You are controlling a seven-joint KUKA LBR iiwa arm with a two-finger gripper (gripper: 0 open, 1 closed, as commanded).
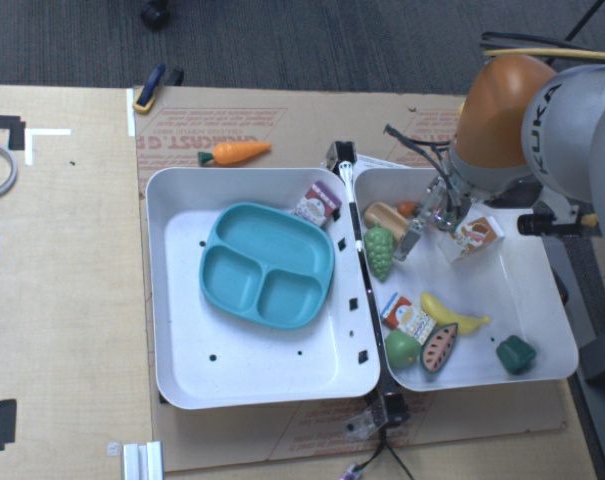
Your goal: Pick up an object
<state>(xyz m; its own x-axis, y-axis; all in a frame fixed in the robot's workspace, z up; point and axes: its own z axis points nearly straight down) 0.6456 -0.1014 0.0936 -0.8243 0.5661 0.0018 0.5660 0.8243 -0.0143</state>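
My gripper (414,236) hangs low over the back of the right bin (542,298), reaching in from the right under the orange-banded wrist. Its tip is just right of a bunch of green grapes (379,252) and a tan bread roll (383,214). A small white and orange carton (478,236) lies just to the gripper's right. Nearer the front of this bin lie a banana (454,315), a snack box (408,318), a green fruit (401,348), a watermelon slice (439,347) and a dark green block (515,354). I see nothing lifted off the bin floor.
The left bin (182,348) holds a teal divided plate (267,265) and a small packet (317,206) at its back right corner. A toy carrot (237,152) lies on the cardboard behind that bin. The divider wall between the bins runs close to the grapes.
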